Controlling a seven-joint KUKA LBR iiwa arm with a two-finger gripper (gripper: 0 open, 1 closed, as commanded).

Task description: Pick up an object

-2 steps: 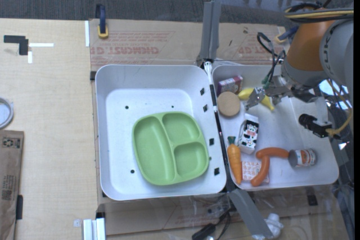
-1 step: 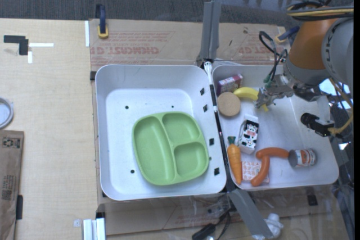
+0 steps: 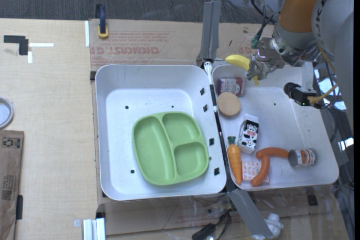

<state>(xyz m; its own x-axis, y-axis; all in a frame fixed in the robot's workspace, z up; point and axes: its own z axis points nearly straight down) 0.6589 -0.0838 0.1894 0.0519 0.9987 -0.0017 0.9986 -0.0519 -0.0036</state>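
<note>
Arm: grey KUKA arm with a glossy orange band (image 3: 306,0) reaches in from the right, over the far corner of the right bin (image 3: 281,115).
Gripper: the gripper (image 3: 257,71) hangs at the far left corner of the right bin; whether it is wide, narrow or holding anything cannot be told, as the tips are too small and cluttered to read.
Banana: a yellow curved banana (image 3: 238,61) lies at the bin's far rim, just beside the gripper on its left, possibly touching; contact is unclear.
Other right-bin items: a small dark red packet (image 3: 230,86) sits below the banana; a round tan disc like a bun (image 3: 229,104) is just in front of it; a white carton with black cow patches (image 3: 248,135) lies tilted near the middle; an orange carrot (image 3: 234,162) lies along the left wall; a smooth orange-red sausage (image 3: 266,161) bends in an L over a flat patterned packet (image 3: 252,169); a small can (image 3: 302,158) lies on its side at the near right.
Left bin: the shallow white left bin (image 3: 115,121) holds a pale green plate (image 3: 170,147) with three compartments, matte and rounded, set at a slant.
Bench: the light wood bench (image 3: 45,121) bears both bins side by side; brown cardboard (image 3: 140,42) lies behind them.
</note>
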